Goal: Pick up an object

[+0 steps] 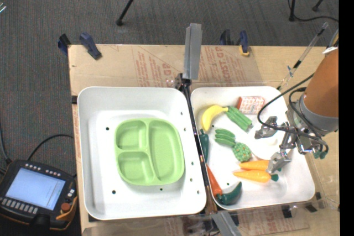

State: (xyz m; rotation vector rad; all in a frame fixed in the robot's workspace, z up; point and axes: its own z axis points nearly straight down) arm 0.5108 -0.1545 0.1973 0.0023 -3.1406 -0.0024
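The right bin holds several toy foods: a yellow banana, a green ridged pod, a pink box, a green bean, a bumpy green piece and two orange carrots. A dark green pepper and a red chili lie at the bin's near left. My gripper hangs over the right half of this bin, open, with nothing between its fingers. Its nearer finger sits by the right ends of the carrots.
The left bin carries a light green divided plate. A dark green cucumber lies along the right bin's left wall. A grey post rises behind the bins. Cables trail near the arm.
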